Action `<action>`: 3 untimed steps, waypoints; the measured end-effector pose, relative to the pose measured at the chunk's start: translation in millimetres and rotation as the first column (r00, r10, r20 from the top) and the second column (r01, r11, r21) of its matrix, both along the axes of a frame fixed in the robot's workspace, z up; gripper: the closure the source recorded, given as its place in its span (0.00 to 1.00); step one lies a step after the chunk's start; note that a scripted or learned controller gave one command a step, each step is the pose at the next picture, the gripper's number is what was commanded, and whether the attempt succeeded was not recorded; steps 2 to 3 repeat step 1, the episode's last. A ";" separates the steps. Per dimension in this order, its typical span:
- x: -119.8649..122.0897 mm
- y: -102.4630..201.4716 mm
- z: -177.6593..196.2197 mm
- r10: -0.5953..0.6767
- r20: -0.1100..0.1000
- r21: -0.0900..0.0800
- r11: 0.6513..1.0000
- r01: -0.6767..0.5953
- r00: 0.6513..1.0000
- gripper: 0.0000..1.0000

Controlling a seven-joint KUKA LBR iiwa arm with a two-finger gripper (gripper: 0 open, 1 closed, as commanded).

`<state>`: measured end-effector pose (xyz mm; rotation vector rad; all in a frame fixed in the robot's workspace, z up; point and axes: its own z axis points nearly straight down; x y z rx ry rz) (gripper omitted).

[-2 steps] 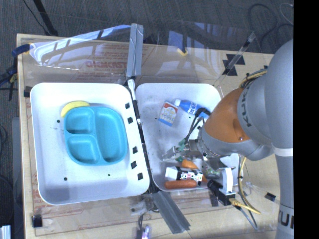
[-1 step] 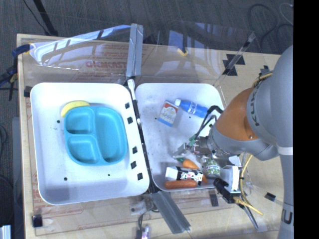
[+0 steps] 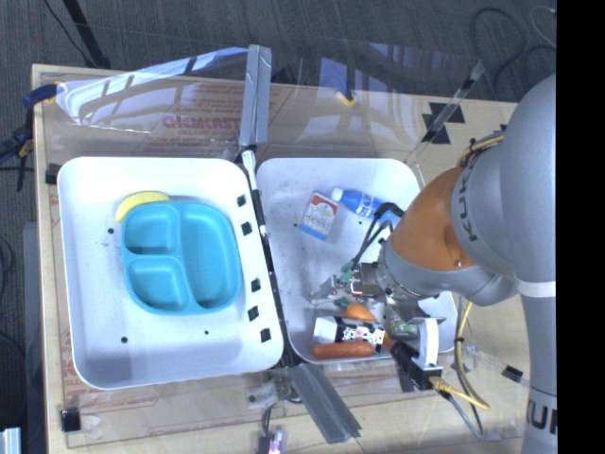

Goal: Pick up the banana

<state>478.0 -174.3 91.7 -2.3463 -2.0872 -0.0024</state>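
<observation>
Landmark: blue tray (image 3: 180,256), sitting in the left bin (image 3: 85,348).

- Banana (image 3: 142,200): I see it tucked under the tray's far-left corner, touching it; I judge that makes a poor grasp.
- Arm's jaws (image 3: 364,296): well right of the tray, low over clutter in the right bin (image 3: 284,187); spread or pressed, I cannot tell.
- Bottle (image 3: 333,211): right of tray, label unreadable.
- Desk (image 3: 142,112): faint red lettering beyond the tray, illegible.

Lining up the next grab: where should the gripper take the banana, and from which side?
Probably the exposed curved edge of the banana, approached from above at the far-left corner of the left bin. The blue divided tray overlaps its near side, leaving just that yellow arc free.
</observation>
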 end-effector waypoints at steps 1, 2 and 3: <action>1.8 0.6 9.9 0.007 0.002 0.000 1.000 -0.007 1.000 1.00; 1.8 0.6 9.9 0.007 0.002 0.000 1.000 -0.007 1.000 1.00; 1.8 0.6 9.9 0.007 0.002 0.000 1.000 -0.007 1.000 1.00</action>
